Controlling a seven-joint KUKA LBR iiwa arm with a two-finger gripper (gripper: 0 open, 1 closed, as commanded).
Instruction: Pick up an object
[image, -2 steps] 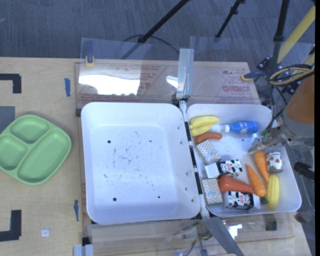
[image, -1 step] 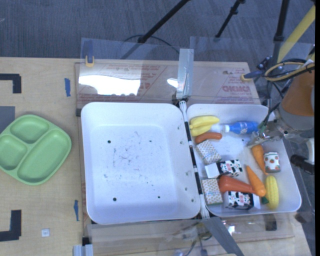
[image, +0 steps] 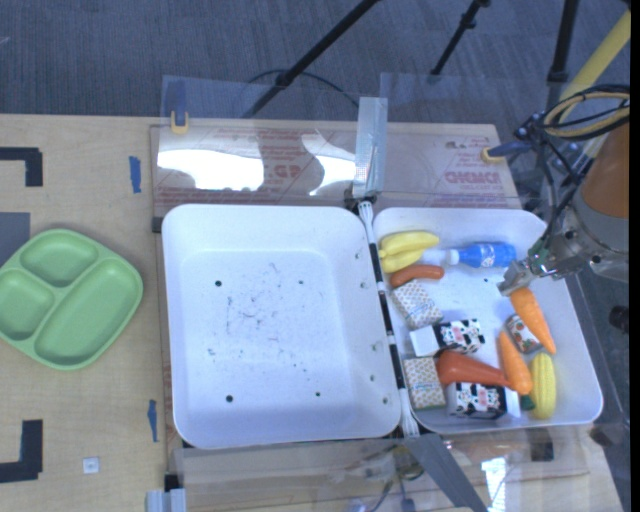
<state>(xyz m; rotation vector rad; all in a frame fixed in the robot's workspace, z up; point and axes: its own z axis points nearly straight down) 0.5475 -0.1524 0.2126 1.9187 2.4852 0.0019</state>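
Note:
My gripper (image: 524, 274) hangs over the right side of the right bin (image: 583, 345), at the end of the grey arm with its orange band (image: 610, 185). Just below it lies an orange carrot (image: 532, 317), whose upper tip is right at the gripper; I cannot tell whether they touch. To the gripper's left a blue bottle (image: 482, 255) lies on its side. A yellow banana (image: 408, 243) and an orange sausage (image: 417, 273) rest in the bin's far left corner.
The right bin also holds a cow-patterned box (image: 459, 333), a red-orange vegetable (image: 470, 368), a second carrot (image: 514, 362), a yellow corn cob (image: 544, 385) and cracker packets (image: 416, 298). The left bin (image: 190, 300) stands beside it. A green divided plate (image: 65, 297) sits at far left.

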